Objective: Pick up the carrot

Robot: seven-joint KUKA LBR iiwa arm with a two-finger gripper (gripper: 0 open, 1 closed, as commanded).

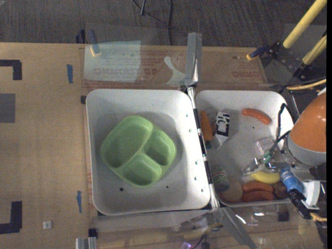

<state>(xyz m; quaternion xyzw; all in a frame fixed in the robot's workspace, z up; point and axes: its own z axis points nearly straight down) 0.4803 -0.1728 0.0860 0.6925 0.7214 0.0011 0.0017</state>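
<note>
I see the slim orange carrot [206, 127] lying along the left wall of the right white bin [234, 97]. The metal two-finger gripper [258, 164] sits low over the yellow banana [266, 177], well apart from it; grip state unreadable.

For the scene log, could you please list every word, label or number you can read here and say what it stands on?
None can be read for certain.
Clear sheet behind the left bin: reddish lettering, too blurred.
Board strip behind the right bin: reddish lettering, too blurred.
Black-and-white packet in the right bin: markings too small.
</note>
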